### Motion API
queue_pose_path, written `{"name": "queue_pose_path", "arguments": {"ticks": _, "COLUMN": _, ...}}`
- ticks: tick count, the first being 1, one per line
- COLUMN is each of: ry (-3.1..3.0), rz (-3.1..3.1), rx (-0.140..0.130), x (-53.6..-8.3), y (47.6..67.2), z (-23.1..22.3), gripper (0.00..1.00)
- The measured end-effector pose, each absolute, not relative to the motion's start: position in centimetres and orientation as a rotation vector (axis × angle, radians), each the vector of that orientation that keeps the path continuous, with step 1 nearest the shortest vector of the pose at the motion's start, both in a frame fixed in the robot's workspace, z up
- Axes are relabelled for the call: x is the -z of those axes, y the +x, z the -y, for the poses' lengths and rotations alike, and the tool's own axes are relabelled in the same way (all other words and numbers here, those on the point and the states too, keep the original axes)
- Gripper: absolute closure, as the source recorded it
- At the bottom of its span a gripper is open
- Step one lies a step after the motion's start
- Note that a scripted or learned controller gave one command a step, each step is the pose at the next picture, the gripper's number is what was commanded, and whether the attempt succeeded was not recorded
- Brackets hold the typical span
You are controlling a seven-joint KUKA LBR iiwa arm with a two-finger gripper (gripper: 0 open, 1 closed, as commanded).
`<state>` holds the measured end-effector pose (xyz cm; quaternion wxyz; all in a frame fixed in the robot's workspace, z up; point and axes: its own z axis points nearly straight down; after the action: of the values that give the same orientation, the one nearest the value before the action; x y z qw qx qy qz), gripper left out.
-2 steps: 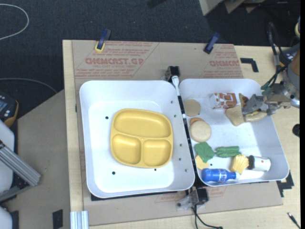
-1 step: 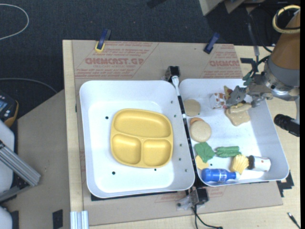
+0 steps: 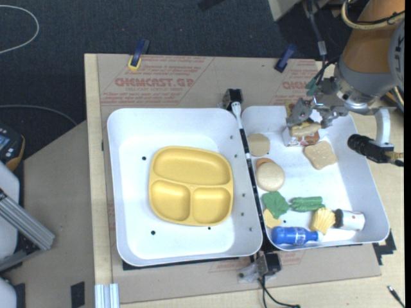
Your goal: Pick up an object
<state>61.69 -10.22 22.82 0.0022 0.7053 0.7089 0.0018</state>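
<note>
A yellow divided plate (image 3: 191,185) is seen in the left bin (image 3: 122,165). Right of it, in the right bin (image 3: 366,191), the end effector (image 3: 307,119) is lowered over a small toy food item (image 3: 303,132); whether it is grasped cannot be told. A slip is judged possible, since a bread slice (image 3: 320,154) crowds it.

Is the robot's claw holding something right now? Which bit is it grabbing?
Cannot be told. The gripper is down right over a small sandwich-like toy in the right bin, but a grip isn't clear.
</note>
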Motion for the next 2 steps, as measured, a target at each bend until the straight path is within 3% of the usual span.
{"name": "queue_pose_path", "arguments": {"ticks": 1, "ry": 2.214, "rz": -2.223, "rx": -0.003, "x": -21.45, "y": 66.13, "z": 7.66, "gripper": 1.00}}
{"name": "queue_pose_path", "arguments": {"ticks": 2, "ry": 2.217, "rz": -2.220, "rx": -0.002, "x": -21.69, "y": 66.34, "z": 8.06, "gripper": 1.00}}
